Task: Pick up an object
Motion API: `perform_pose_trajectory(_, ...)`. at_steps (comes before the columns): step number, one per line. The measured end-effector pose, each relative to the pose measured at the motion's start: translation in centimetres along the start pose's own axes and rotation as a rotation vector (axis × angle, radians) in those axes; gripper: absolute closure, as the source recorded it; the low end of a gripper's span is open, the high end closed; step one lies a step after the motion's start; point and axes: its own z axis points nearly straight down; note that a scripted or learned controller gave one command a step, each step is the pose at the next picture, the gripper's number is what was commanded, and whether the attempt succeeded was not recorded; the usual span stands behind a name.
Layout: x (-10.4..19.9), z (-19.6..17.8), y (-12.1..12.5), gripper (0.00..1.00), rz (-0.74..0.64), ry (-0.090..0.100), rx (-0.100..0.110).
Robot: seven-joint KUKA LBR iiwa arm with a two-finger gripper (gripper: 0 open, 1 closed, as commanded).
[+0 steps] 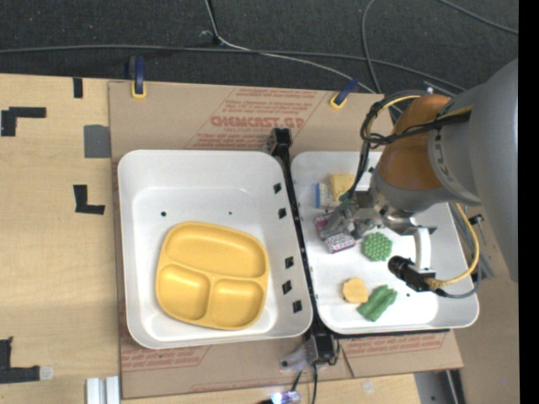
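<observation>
My gripper [344,219] is low in the right bin [450,314], near its left middle, hanging from the orange-banded wrist [408,162]. It hovers just above a pink and white packet [339,242]. A pale yellow block [341,183] and a small blue piece [318,194] lie behind it. A green knobbly ball [376,246] rests to its right. Nearer the front lie a small yellow piece [354,290] and a green oblong object [376,302]. What is directly under the gripper is hidden.
The left bin [135,175] holds a yellow divided tray [212,273]. A black divider [292,225] runs between the bins. A yellow cable [472,255] loops by the arm at the right bin's right side. Both bins sit on a cardboard sheet [236,116].
</observation>
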Motion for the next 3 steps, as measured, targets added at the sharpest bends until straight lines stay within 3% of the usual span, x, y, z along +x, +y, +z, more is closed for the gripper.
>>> perform_pose_trajectory(2, -0.4, -12.3, -0.7, 1.0, 0.002, -0.002, -0.009)
perform_pose_trajectory(3, -0.4, -15.5, -0.6, 1.0, 0.002, -0.001, -0.007)
